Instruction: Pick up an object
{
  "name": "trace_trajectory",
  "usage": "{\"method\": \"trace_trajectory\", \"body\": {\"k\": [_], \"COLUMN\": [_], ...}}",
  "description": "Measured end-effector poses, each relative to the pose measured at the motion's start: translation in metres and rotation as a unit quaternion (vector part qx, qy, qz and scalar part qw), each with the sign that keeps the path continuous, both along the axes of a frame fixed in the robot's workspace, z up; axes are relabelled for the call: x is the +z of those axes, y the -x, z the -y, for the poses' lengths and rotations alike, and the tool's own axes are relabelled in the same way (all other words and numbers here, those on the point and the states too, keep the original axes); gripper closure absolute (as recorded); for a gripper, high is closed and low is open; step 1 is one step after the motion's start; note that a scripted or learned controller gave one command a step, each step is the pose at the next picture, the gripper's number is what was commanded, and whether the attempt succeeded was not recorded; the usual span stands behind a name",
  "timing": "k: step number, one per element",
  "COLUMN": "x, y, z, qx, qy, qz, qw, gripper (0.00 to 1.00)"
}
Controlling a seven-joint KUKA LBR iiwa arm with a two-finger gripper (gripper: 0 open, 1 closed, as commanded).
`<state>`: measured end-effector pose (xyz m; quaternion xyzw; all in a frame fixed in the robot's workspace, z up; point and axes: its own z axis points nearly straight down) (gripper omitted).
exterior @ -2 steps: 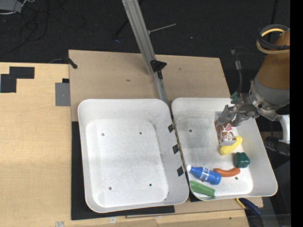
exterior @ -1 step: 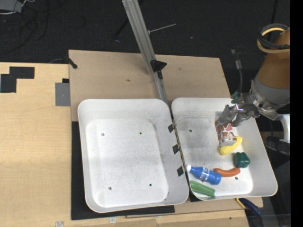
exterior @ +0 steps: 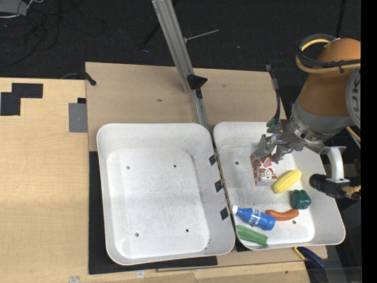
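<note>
White right bin (exterior: 330, 232): the hand (exterior: 266, 151) sits at a small red-and-white packet (exterior: 265, 170), ten o'clock of the yellow corn (exterior: 287, 181); finger state unclear, lift pending.

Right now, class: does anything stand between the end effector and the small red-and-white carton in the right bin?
Nothing visible does. The end effector sits directly over the carton, at its upper end. The yellow corn toy lies beside the carton, to its right.
</note>
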<state>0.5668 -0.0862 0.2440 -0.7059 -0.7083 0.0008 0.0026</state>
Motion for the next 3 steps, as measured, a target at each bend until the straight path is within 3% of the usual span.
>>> {"method": "trace_trajectory", "body": {"k": [3], "x": [-0.027], "y": [0.041], "z": [-0.162], "qx": [0.001], "qy": [0.0002], "qz": [-0.001], "qw": [1.0000], "gripper": [1.00]}}
